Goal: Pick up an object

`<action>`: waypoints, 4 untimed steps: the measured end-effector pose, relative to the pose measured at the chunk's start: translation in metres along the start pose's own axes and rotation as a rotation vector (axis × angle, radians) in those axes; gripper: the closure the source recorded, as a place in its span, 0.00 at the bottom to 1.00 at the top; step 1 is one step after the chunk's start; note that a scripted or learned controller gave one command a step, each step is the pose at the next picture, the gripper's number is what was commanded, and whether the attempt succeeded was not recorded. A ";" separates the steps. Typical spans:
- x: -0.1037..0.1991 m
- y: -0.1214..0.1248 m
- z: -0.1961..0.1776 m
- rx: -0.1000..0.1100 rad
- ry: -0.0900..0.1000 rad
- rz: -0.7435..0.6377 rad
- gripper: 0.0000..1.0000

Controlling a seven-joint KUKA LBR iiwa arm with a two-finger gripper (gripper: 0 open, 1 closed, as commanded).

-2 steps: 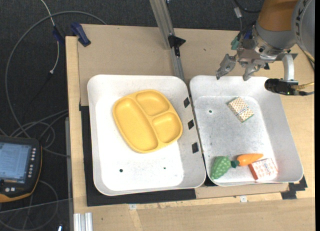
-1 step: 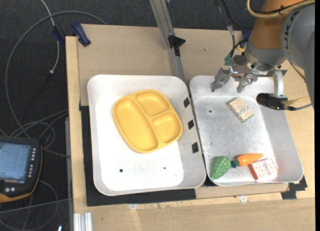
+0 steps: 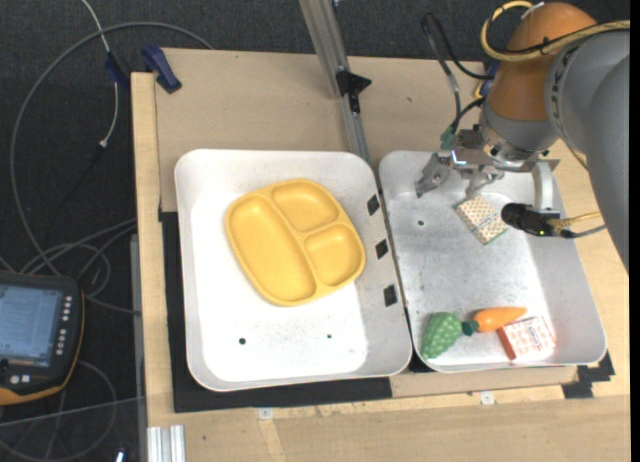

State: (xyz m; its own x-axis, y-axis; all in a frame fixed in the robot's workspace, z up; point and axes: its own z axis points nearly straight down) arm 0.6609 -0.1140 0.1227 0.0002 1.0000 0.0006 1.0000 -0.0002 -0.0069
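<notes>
In the right bin's (image 3: pixel 560 280) far half, my gripper (image 3: pixel 462 172) hangs with jaws apart, gripping nothing; the small patterned box (image 3: pixel 481 218) lies just below-right, long axis slanting down-right.

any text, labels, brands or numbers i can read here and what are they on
No text is legible anywhere.
Small orange and white box in the right bin: printing on its face, too blurred to read.
Patterned packet below the gripper: dotted pattern, no readable words.
Handheld screen at the left edge: lit display, too small to read.
</notes>
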 end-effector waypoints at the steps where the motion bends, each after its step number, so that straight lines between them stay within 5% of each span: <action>1: 0.001 0.002 -0.016 -0.008 0.000 -0.001 1.00; 4: 0.017 0.004 -0.157 -0.015 -0.001 -0.002 1.00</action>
State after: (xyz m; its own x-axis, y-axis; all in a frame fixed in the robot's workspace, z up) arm 0.6655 -0.0971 0.2801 -0.0022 1.0000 -0.0006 1.0000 0.0022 0.0078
